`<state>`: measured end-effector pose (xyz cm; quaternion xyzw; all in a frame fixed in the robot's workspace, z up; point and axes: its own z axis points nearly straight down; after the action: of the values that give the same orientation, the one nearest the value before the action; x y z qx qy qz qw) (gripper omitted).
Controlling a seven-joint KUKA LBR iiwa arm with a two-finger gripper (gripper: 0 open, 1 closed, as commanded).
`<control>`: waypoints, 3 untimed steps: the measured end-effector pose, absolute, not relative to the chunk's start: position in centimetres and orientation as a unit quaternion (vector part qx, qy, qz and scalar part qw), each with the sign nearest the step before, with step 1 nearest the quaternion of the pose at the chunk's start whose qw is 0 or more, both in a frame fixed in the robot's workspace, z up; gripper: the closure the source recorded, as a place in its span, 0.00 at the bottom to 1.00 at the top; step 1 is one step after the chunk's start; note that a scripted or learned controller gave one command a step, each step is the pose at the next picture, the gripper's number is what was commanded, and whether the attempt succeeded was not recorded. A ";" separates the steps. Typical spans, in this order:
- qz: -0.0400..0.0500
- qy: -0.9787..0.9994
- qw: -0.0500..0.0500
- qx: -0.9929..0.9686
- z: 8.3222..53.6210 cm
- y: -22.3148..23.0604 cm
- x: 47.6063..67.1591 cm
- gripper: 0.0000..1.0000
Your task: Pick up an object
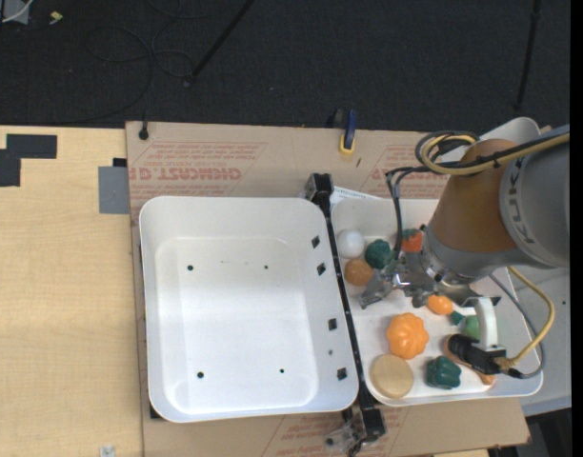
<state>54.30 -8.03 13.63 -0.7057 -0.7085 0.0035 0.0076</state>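
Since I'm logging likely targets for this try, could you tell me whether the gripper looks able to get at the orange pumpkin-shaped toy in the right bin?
Probably yes. The orange pumpkin-shaped toy lies uncovered in the right bin, just below the gripper, with nothing on top of it. The round beige piece sits close beside it and might get nudged.

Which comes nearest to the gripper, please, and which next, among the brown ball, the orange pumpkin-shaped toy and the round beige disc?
Measured from the gripper in the camera view:
1. Brown ball, just left of it, by the divider.
2. Orange pumpkin-shaped toy, below it, mid-bin.
3. Round beige disc, farthest, at the right bin's near edge.
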 end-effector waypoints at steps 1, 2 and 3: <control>0.001 -0.705 0.000 -0.709 8.6 -8.4 47.3 0.00; 0.001 -0.705 0.003 -0.709 9.7 -8.4 47.5 1.00; 0.002 -0.703 0.004 -0.711 10.5 -8.5 47.5 1.00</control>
<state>47.46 -8.53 10.54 -0.7113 -0.7029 0.0020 0.0038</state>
